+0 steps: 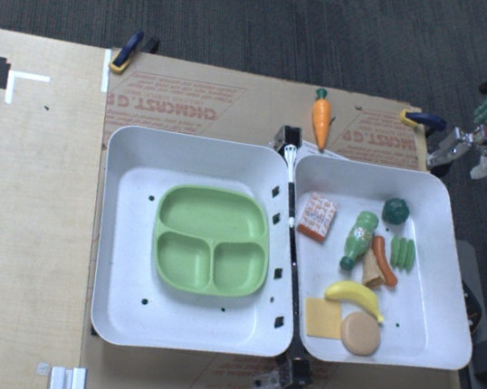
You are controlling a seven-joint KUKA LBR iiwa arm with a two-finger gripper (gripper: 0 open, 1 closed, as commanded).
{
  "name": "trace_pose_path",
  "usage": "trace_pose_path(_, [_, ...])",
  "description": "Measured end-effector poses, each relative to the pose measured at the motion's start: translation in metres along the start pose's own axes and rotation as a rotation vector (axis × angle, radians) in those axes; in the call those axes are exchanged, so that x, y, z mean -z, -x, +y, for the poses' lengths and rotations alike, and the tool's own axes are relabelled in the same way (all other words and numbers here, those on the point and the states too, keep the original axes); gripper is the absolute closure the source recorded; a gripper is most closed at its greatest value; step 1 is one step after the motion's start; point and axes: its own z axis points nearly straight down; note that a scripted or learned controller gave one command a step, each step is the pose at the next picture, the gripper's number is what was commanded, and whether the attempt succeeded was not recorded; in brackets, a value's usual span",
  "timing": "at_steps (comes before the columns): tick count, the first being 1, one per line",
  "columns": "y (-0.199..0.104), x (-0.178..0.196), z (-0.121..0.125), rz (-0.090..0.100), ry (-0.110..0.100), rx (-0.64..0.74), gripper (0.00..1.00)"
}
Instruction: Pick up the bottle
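- Nearest in the right-hand shallow white bin [452,268] lie a round tan bun-like disc [361,334] and a flat yellow cheese-like square [323,318], touching each other, with a yellow plastic banana [356,297] just beyond them.
- The left-hand shallow white bin [121,215] holds a pale green plastic plate with three compartments [211,241]; nothing lies in the compartments.
- The task's object, a small green plastic bottle with a white neck [359,239], lies on its side near the middle of the right bin, neck pointing near-left. A tan wedge [373,270] and an orange-red sausage [383,260] crowd its right side, with a green pea pod [403,252] further right.
- A small red-and-white printed box [317,217] lies to the left of the bottle, apart from it; a dark green round vegetable [395,210] sits beyond it.
- Beyond the bins, an orange toy carrot [320,119] rests on the brown cardboard sheet [176,100].
- At the far right, outside the bin, the arm's two-finger gripper [479,153] is well apart from the bottle; I cannot tell how wide it stands.
- By my reading the pick has not begun: approach, descent, grasp and lift all remain.
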Motion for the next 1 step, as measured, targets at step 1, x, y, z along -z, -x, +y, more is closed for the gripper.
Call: trace_pose_path(1, [-0.0001,0.0099,0.0005,-0.002,0.001,0.003,1.0])
